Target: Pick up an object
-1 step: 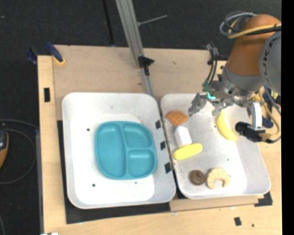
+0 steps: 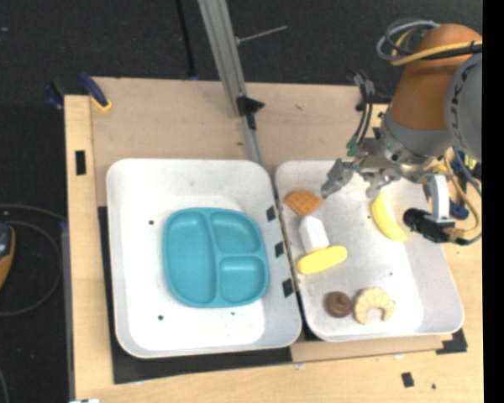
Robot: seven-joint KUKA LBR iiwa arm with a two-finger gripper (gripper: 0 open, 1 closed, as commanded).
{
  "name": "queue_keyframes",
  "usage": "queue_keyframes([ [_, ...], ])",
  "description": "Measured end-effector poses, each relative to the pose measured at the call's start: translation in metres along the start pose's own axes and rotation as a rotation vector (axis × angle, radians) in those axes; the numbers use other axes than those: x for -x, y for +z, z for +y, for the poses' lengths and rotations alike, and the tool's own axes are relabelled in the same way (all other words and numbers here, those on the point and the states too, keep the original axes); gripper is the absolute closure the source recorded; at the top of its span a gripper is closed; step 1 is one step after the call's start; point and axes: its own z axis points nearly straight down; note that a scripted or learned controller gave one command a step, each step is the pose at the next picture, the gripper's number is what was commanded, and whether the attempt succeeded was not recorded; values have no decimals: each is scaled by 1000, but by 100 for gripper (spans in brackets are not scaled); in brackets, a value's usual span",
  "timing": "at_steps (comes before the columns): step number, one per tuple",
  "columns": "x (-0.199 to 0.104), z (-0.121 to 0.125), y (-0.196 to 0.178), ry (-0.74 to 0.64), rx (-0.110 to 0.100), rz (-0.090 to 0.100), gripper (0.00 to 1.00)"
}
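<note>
Yellow plastic banana (image 2: pixel 389 217) lies in the right bin (image 2: pixel 441 309), just below the gripper (image 2: pixel 359 173); it looks light, stiff and slick, best pinched across its curved middle. Gripper's fingers are spread, holding nothing. Beside it sit a white bottle (image 2: pixel 312 232) and a yellow piece (image 2: pixel 322 259).

Soft, even light. The white bins (image 2: pixel 193 175) look very bright. The floor toward 9 and 12 o'clock is dark. The picture is a little fuzzy.
</note>
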Motion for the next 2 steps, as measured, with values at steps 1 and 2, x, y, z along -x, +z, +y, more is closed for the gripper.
queue_keyframes([
  [1,12,2,51,2,-3,-2,0],
  [2,19,7,100,3,3,-2,0],
])
